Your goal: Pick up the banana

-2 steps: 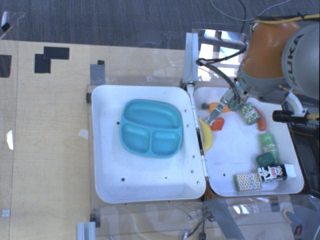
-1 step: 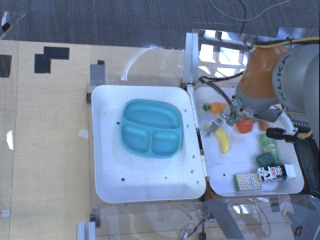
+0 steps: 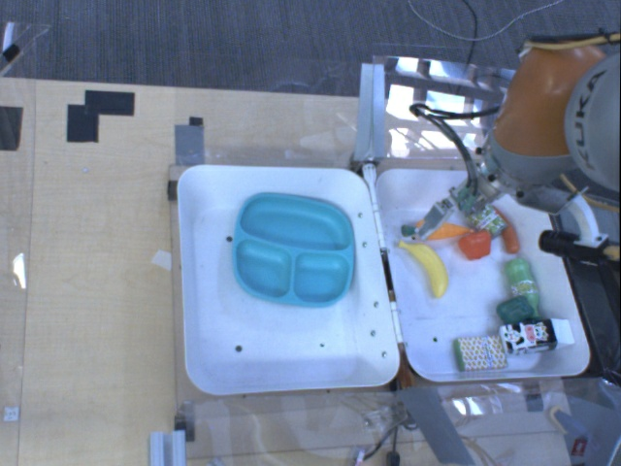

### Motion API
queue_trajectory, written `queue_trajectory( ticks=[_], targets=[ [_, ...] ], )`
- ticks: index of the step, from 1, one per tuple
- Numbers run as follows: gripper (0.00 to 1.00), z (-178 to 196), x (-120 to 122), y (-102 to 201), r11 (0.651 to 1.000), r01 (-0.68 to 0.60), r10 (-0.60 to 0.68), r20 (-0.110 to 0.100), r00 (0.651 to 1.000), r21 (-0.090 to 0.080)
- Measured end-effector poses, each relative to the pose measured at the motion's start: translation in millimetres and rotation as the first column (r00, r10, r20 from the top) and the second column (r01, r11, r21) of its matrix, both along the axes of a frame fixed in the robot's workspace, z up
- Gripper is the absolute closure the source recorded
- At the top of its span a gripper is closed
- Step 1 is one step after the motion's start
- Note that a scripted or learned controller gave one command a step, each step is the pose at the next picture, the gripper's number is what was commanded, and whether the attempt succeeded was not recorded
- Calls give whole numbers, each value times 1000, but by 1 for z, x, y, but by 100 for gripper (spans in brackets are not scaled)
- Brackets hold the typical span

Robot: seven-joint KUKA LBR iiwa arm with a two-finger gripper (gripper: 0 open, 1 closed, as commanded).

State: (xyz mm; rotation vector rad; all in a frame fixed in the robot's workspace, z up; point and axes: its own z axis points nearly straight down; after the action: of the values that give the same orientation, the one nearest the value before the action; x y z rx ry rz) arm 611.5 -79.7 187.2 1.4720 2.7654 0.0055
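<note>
One gripper [image 3: 464, 205] is seen low in the right bin [image 3: 572, 362], above the carrot [image 3: 446, 231]; whether anything is gripped cannot be told. No lift is judged done: the banana [image 3: 431, 266] lies on the bin floor, just below-left of the gripper, apart from it.

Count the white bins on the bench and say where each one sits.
2. The left bin holds a blue divided plate; the right bin, touching it, holds the banana and other small items.
</note>
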Motion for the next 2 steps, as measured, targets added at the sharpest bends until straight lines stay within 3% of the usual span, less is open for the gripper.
queue_trajectory(
  ticks=[1,2],
  targets=[
    [0,-97,-27,-10,995,-103,103,4,995,-1],
    [100,-85,-24,-8,994,-105,105,11,994,0]
  ],
)
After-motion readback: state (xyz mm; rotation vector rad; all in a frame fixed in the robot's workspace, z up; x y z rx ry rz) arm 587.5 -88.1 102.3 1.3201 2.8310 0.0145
